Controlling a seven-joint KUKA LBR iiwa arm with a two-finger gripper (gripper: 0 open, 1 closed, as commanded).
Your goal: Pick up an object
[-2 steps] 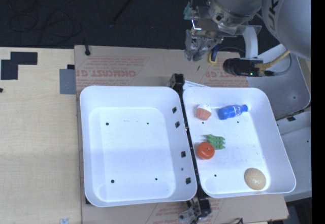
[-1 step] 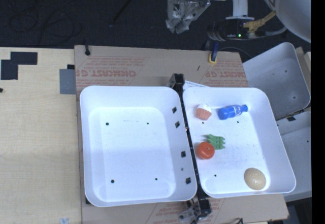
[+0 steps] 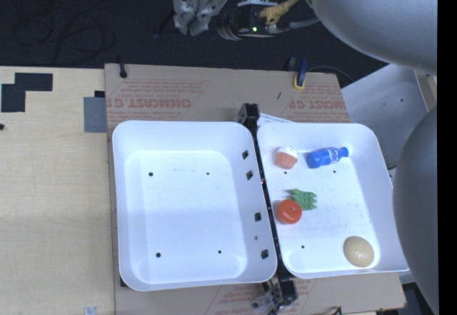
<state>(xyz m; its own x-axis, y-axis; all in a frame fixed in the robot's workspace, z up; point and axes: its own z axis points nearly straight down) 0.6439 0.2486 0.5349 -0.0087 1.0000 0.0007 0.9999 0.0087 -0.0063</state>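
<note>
- While I watched from my desk, the objects lay in the right bin (image 3: 371,138): a blue bottle (image 3: 326,156) beside a small cupcake (image 3: 286,158), a red tomato (image 3: 289,212) touching a green toy (image 3: 304,198), and a tan egg (image 3: 358,251) near the front corner.
- The left bin (image 3: 125,163) sat alongside.
- The gripper (image 3: 198,8) hung high beyond the bins, over the dark floor, holding nothing; I could not tell how its fingers stood.
</note>
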